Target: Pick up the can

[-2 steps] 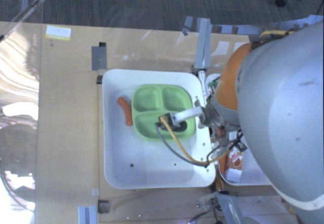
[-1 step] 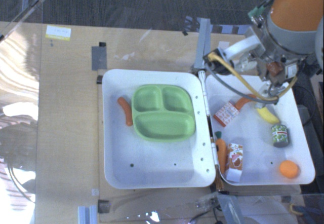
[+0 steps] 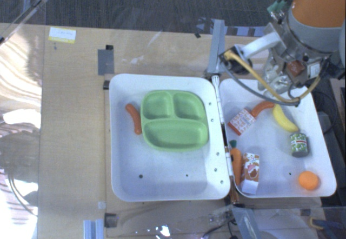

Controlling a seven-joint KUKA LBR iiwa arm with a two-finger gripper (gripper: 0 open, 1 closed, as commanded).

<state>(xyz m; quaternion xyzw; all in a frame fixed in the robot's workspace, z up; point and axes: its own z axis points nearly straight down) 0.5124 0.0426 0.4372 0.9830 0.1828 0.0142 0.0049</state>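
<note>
We see the can [image 3: 299, 144] upright near the right wall of the right bin [image 3: 324, 140], just below the banana [image 3: 284, 118] and above the orange [image 3: 308, 180]. The gripper [image 3: 277, 80] hangs over the far edge of that bin, well apart from the can; we cannot tell how far it is open, and nothing shows in its grasp. A small box [image 3: 241, 121], a carton [image 3: 250, 172] and a carrot [image 3: 236, 160] also lie in this bin. The left bin [image 3: 124, 178] holds a green divided plate [image 3: 174, 120] and a sausage [image 3: 134, 118].
</note>
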